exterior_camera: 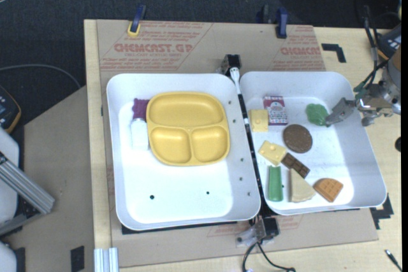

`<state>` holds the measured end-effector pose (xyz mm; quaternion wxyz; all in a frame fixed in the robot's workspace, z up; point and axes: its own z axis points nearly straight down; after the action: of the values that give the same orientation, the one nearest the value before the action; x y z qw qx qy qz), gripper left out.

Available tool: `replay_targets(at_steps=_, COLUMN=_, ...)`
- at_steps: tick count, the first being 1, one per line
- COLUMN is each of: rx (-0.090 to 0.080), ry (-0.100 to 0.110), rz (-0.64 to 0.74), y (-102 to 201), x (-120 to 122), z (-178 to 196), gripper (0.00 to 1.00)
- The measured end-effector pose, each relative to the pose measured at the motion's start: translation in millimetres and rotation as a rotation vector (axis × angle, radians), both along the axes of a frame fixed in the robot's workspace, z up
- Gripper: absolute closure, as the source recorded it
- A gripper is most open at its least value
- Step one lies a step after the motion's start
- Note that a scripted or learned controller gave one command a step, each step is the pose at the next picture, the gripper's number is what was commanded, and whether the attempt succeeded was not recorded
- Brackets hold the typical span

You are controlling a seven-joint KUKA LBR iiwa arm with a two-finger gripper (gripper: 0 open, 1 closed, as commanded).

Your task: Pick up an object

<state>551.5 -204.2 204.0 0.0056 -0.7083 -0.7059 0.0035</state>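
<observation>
Green object (315, 113) in right bin (363, 156), pincer (336, 113) just beside, finger state indiscernible, "CHEMCAST GP" printed across bench (191, 48).

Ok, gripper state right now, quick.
Gripper: open or shut cannot be told; it sits in the right bin beside the green object, with nothing seen between it.

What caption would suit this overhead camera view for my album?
Robot gripper beside a green toy in the right bin; yellow tray fills the left.
</observation>
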Motion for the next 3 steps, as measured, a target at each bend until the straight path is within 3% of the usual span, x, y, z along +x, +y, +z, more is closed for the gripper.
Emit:
replay_targets(at_steps=1, rx=-0.003, ry=-0.014, rz=0.003, y=0.3, x=3.2, z=7.2, gripper=0.0)
replay_targets(at_steps=3, rx=0.0, ry=-0.007, rz=0.003, y=-1.3, x=-8.6, z=-101.9, gripper=0.0)
